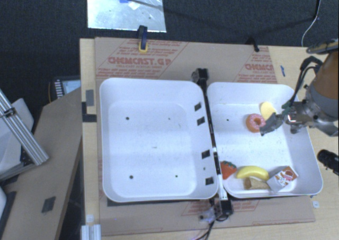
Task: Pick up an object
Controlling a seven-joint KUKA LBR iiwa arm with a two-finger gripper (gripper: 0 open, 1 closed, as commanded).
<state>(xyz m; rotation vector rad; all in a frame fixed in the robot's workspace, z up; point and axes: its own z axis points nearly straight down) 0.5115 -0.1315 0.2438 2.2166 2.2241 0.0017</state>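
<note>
A: How does the arm (323,88) sit?

B: It reaches in from the right edge, over the right bin (304,151), its wrist low and pointing leftward. The gripper (274,121) hangs over the upper middle of that bin. Whether it is clenched or released, I cannot tell; the tip is dark and blurred.

A: Any writing you can read?

B: The brown board (175,56) under the bins is printed with "CHEMCAST" in red, once behind the left bin (114,93) and again, slanted, behind the right one. The small carton (282,178) bears red marks too small to read.

A: And the things to pick?

B: A pink ring-shaped donut (255,122) lies just left of the gripper tip, nearly touching it, with a pale yellow piece (267,109) just behind it. Along the near wall of the right bin lie a red-orange strawberry-like piece (228,170), a banana (252,171), a brownish piece (254,183) beneath it, and the carton at the corner, well apart from the gripper.
</note>
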